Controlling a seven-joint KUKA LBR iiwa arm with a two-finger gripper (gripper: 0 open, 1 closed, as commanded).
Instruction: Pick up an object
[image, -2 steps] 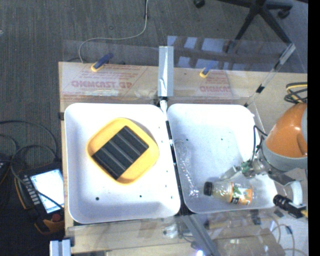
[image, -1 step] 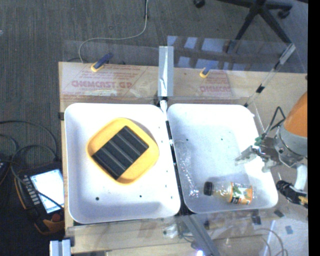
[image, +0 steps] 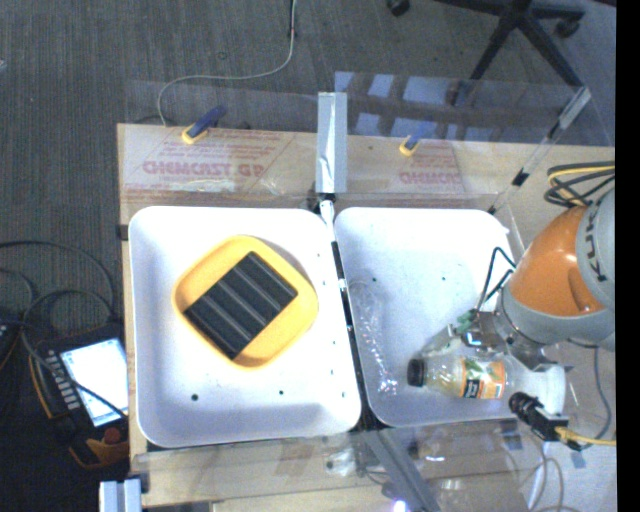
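Observation:
A small clear bottle (image: 458, 376) with a black cap and an orange label lies on its side near the front of the right bin (image: 420, 250), cap pointing left. My gripper (image: 480, 336) hangs just above the bottle's right half, under the grey wrist and orange band of the arm (image: 560, 270). Part of the bottle's right end is covered by the gripper body. In the middle of the left bin (image: 160, 400) rests a yellow rounded-square object (image: 246, 300) with a black ribbed top.
A crumpled piece of clear plastic (image: 365, 320) lies along the right bin's left wall. Two yellow-and-blue clamps (image: 203, 124) (image: 412, 143) sit on the wooden board behind the bins. Cables and a tablet (image: 85, 375) lie on the floor at left.

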